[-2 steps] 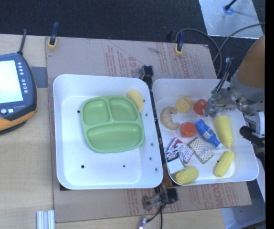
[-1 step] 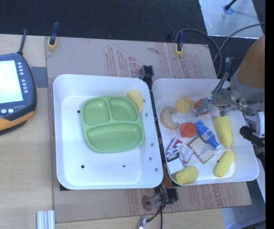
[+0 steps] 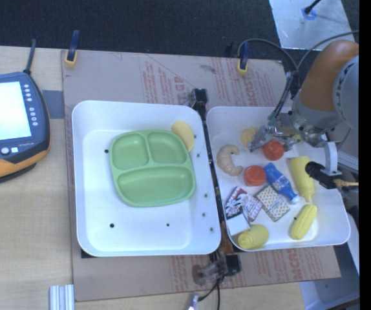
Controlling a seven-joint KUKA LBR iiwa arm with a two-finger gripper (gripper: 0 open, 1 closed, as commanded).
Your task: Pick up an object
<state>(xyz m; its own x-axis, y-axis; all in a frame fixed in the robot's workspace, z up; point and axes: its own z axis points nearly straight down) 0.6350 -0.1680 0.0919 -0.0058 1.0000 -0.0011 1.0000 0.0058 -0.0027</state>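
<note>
My gripper (image 3: pixel 267 138) hangs over the back of the right bin (image 3: pixel 340 234), reaching in from the right. A red round toy (image 3: pixel 274 150) lies directly beneath it, too close to tell whether they touch. A small yellow-tan piece (image 3: pixel 249 136) sits just to its left. In the same bin lie a tan shrimp-like toy (image 3: pixel 229 159), a second red toy (image 3: pixel 254 175), a blue bottle (image 3: pixel 281 183), two yellow corn cobs (image 3: pixel 302 177) (image 3: pixel 303 221), a yellow lemon (image 3: pixel 253 237) and several patterned cards (image 3: pixel 252 206).
The left bin (image 3: pixel 92 225) holds a green divided plate (image 3: pixel 152 168) and a yellow toy (image 3: pixel 183 134) at its back right corner. A tablet-like pendant (image 3: pixel 8 124) rests on the bench at far left. Clamps stand between the bins, front and back.
</note>
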